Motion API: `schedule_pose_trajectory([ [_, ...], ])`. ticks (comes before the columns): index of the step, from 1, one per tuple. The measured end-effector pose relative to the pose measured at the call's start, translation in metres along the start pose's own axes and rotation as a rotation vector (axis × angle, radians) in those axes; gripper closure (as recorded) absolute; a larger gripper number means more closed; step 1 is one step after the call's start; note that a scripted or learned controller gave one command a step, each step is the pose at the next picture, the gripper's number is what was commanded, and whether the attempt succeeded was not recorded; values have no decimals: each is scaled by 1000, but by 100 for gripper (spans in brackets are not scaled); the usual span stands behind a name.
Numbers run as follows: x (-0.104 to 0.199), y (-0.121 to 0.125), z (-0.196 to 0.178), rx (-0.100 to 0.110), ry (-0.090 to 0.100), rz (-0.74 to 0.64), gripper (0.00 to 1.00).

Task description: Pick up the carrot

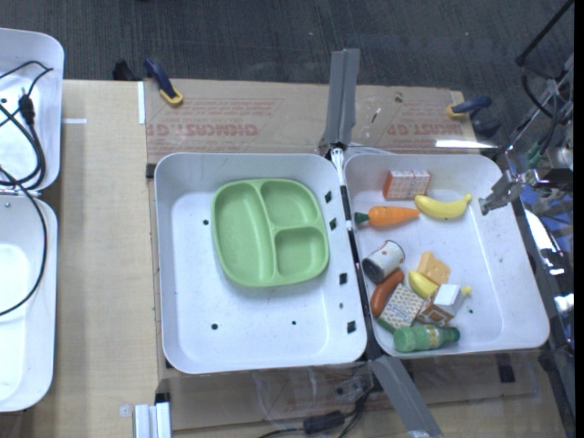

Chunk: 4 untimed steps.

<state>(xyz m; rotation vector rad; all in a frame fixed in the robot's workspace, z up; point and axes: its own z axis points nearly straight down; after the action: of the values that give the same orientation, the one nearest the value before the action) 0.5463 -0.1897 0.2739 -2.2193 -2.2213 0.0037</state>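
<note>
From the camera view above the surface, the small orange plastic carrot with a green top lies in the right shallow white bin, in its upper left part, close to the divider between the two bins. Its long axis runs nearly left to right, green end pointing left toward the divider, tapered orange end pointing right and just beside the yellow plastic banana. A small orange-and-white carton sits just above it.

The hand sits at the right bin's upper right rim, so the carrot lies to its left in this view, roughly level with it, with the banana between the two. It is too small and cluttered against the rig to tell whether it is wide or narrow; nothing shows in it.

By my judgement, the coming move needs a reach leftward over the banana, with the grip set across the carrot's short width.

Counts: one carrot, one banana, one carton, two white bins, one light green three-compartment plate in the left bin, one green bottle among a heap of mixed toy foods at the right bin's lower middle.
</note>
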Motion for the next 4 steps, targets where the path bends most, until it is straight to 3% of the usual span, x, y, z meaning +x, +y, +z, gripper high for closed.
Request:
schedule_pose_trajectory([
  [1,16,-17,115,1,1,18,0],
  [2,58,10,162,-5,-2,-260,0],
  [3,82,95,186,15,0,-62,0],
  [4,82,94,178,20,0,-67,100],
])
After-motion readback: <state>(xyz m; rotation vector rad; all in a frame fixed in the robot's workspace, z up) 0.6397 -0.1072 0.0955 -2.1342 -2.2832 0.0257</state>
